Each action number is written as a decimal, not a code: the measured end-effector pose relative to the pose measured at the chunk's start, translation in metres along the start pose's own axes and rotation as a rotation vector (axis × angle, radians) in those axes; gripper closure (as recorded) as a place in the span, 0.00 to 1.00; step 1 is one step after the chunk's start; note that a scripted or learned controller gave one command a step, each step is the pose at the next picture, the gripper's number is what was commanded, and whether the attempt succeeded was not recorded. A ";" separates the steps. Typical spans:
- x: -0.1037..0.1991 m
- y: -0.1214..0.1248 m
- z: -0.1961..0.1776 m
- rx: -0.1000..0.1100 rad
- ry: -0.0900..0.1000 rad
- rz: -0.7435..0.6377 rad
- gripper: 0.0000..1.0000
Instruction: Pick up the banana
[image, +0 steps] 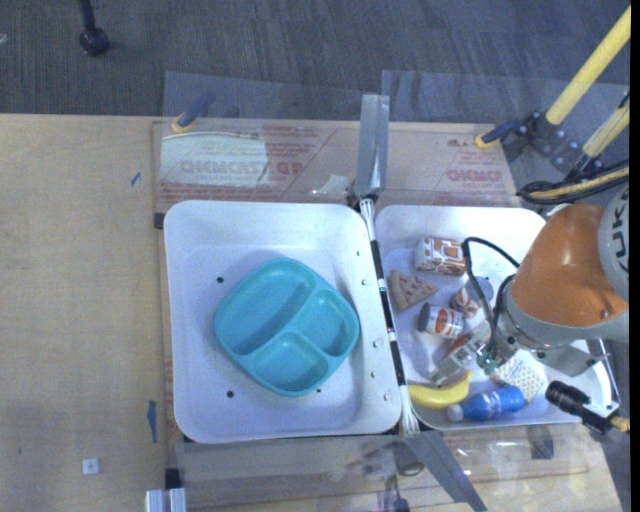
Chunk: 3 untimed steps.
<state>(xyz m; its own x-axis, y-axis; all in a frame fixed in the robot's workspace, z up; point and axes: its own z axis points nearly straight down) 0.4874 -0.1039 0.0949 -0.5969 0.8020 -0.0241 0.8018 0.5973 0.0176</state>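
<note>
A yellow banana (438, 393) lies at the near left corner of the right bin (500, 222), curving along the bin's front. My gripper (468, 357) hangs just above and right of it, reaching down from the orange-banded wrist (568, 280). Its tip sits close over the banana's right end. A blue water bottle (487, 404) lies right beside the banana, along the front wall.
The right bin also holds a small brown carton (441, 256), a pizza-slice toy (408, 289), a small can (441, 321) and a white mesh ball (522, 375). The left bin (190, 300) holds a teal divided plate (286, 326). A metal divider (372, 150) separates the bins.
</note>
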 end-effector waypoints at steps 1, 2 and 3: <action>0.000 0.000 -0.009 0.000 0.002 0.001 1.00; 0.000 0.000 -0.009 0.000 0.002 0.002 0.00; 0.006 -0.001 0.006 0.007 0.017 -0.198 0.00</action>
<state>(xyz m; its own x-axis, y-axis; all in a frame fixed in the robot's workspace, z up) 0.4832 -0.0997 0.0889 -0.7434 0.6687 -0.0093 0.6687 0.7435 0.0077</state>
